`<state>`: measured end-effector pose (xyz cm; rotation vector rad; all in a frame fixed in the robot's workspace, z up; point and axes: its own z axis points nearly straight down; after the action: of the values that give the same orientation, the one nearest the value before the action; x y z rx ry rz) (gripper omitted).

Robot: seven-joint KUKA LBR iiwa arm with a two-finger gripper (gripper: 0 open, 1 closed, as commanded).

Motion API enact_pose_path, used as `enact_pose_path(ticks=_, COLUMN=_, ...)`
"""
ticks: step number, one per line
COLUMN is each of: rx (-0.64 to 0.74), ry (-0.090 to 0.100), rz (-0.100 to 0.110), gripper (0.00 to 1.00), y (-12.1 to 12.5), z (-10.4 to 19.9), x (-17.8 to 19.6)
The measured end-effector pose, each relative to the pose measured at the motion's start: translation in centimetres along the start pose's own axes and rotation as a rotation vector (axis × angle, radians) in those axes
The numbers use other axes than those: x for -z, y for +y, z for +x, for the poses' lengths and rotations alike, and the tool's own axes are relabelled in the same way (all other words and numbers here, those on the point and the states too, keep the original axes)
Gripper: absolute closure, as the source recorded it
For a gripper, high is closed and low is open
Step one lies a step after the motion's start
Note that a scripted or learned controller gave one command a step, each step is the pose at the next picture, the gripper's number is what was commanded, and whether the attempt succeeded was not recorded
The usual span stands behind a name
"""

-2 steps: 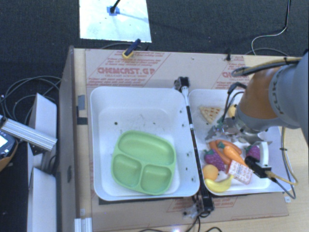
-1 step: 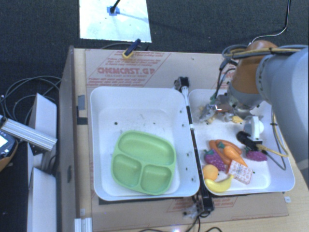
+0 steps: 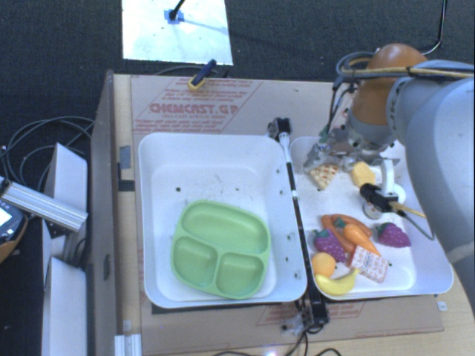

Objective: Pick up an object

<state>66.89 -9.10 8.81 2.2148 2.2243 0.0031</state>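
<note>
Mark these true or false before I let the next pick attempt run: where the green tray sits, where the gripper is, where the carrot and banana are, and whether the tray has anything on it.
1. The green divided tray lies in the left bin. True.
2. The gripper is over the left bin. False: it is at the far end of the right bin, by the waffle-like piece.
3. The carrot lies in the right bin. True.
4. The banana sits on the green tray. False: it lies at the near edge of the right bin, beside the orange ball.
5. The purple grapes lie in the right bin. True.
</note>
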Motion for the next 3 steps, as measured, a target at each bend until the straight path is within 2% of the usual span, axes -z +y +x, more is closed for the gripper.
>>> enact_pose_path(ticks=1, rx=-0.003, ry=0.001, rz=0.004, gripper=0.00, y=-10.7, z=0.7, x=-0.4)
enact_pose_path(ticks=2, rx=-0.001, ry=0.000, rz=0.000, gripper=0.00, y=-4.2, z=0.9, x=-0.3)
enact_pose_path(ticks=3, rx=-0.004, ry=0.000, rz=0.004, gripper=0.00, y=-15.5, z=-0.9, x=-0.3)
